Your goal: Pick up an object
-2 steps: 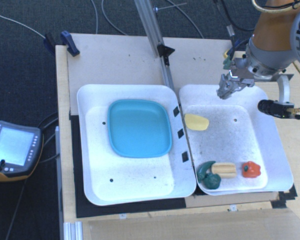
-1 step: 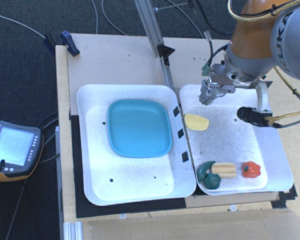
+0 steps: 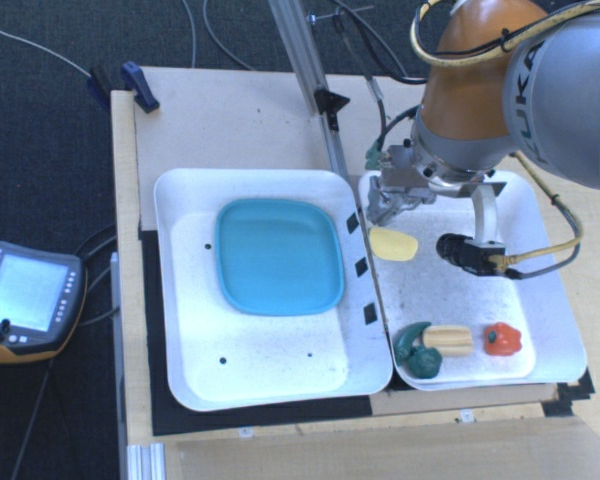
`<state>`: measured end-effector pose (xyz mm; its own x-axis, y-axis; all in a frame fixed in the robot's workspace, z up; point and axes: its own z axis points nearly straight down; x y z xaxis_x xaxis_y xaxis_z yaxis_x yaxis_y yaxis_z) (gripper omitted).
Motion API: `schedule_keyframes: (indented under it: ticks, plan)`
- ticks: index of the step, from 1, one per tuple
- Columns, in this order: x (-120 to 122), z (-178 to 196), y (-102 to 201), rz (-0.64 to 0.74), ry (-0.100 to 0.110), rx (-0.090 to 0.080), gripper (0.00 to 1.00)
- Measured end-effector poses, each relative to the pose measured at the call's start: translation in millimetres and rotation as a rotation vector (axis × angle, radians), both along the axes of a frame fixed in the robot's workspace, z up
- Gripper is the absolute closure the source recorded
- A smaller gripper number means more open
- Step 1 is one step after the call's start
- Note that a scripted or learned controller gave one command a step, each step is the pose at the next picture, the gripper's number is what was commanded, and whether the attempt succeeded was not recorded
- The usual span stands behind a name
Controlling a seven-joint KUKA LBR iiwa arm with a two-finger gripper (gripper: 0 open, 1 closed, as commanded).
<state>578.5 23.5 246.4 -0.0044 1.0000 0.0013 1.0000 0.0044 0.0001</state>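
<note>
Gripper (image 3: 388,206) low over the upper left corner of the right-hand shallow white bin (image 3: 540,268), close to the wall between the two bins. How the grip stands: cannot tell, the wrist body hides it from above. Just below and right of the gripper, a pale yellow flat rounded piece (image 3: 393,244) lies on the bin floor; whether it touches the gripper cannot be made out.

Grey arm with orange band (image 3: 480,58) comes in from the right, over the bin's upper half. A black cylindrical fitting (image 3: 467,253) on a cable sits right of the yellow piece.

Along the bin's near edge, a row: dark green rounded toy vegetable (image 3: 418,349), tan block-shaped piece (image 3: 448,340) touching it, small red pepper-like toy (image 3: 501,339) just beside.

Left-hand shallow white bin (image 3: 180,268) holds a light blue square plastic plate (image 3: 279,256), lying flat, toward its upper half.

Off the bench at left, a handheld control pendant with screen (image 3: 25,298).
</note>
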Motion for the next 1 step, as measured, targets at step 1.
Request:
schedule_keyframes:
  ticks: [1]
  plan:
    - [0.6,1.5,50.9,0.001,0.000,0.000,1.00]
